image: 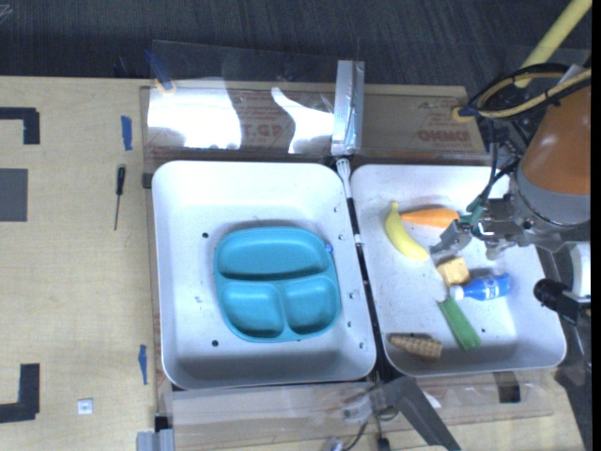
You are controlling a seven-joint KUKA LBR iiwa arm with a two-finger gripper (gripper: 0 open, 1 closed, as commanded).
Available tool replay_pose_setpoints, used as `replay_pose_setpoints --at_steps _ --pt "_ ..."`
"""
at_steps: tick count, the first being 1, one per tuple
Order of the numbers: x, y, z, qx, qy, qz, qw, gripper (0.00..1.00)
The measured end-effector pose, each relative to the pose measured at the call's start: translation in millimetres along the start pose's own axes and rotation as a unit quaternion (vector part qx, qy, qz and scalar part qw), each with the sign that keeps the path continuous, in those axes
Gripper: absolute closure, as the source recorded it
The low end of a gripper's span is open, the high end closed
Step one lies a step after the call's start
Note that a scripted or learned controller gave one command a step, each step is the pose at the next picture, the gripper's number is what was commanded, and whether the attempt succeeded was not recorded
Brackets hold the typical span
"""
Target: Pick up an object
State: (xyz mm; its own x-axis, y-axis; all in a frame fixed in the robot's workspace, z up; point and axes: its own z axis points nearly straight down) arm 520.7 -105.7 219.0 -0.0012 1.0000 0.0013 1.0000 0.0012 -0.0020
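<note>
The right bin [535,346] holds several small objects. A yellow banana [402,234] lies at the upper left, with an orange carrot [428,217] beside it. Further in are a tan cube [454,271], a blue bottle [487,287], a green stick [460,323] and a waffle cone [416,346]. My gripper [456,233] hangs over the middle of this bin, just right of the carrot's end and above the cube. It is open, and nothing shows between its fingers.
The left bin [178,195] holds a blue divided plate [276,281]. A ridge [357,261] separates the two bins. The arm's orange band [563,153] and cables hang over the right bin's far right corner. Cardboard and a metal post stand behind the bins.
</note>
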Motion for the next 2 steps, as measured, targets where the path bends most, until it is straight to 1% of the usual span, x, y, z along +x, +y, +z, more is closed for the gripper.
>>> replay_pose_setpoints --at_steps 1,2 --pt "-43.5 52.4 4.2 -0.002 -0.001 0.088 0.9962 0.0" --pt "-19.3 84.4 123.6 0.002 0.0 0.062 0.9981 0.0"
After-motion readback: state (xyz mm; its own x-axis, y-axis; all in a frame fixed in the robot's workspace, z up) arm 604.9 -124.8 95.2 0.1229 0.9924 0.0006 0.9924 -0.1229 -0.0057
